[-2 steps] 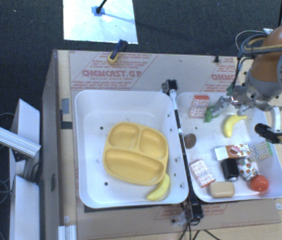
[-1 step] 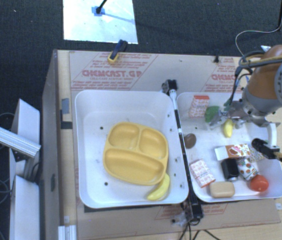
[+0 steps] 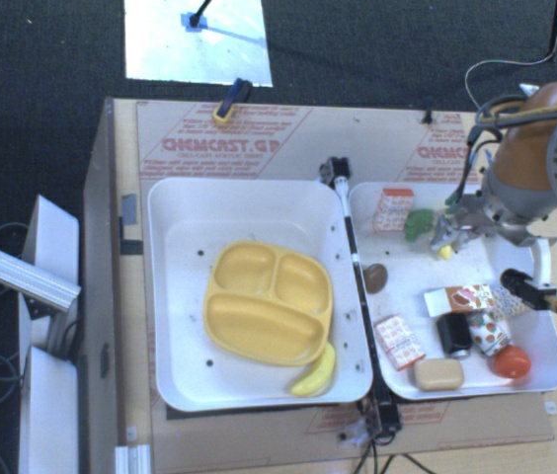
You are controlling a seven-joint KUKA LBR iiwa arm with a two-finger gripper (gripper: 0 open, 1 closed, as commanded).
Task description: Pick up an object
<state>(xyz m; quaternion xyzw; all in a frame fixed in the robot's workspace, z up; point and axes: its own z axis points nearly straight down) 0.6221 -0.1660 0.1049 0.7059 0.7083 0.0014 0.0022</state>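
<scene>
The grey arm with its orange band [image 3: 545, 126] reaches into the right bin [image 3: 555, 363] from the upper right. My gripper [image 3: 451, 235] hangs low over the bin's back part, just right of a green broccoli piece [image 3: 418, 225] and directly above a small yellow item [image 3: 445, 252]. A red-and-white carton [image 3: 393, 208] stands left of the broccoli. Nothing can be seen held by the gripper.
The right bin also holds a brown lump [image 3: 374, 277], a red-white packet [image 3: 398, 341], a tan block [image 3: 438, 373], a black item [image 3: 453, 333], a strawberry-print box [image 3: 471, 298] and a red tomato [image 3: 512, 362]. In the left bin [image 3: 175, 265] lie a yellow divided plate [image 3: 269, 302] and a banana [image 3: 318, 371].
</scene>
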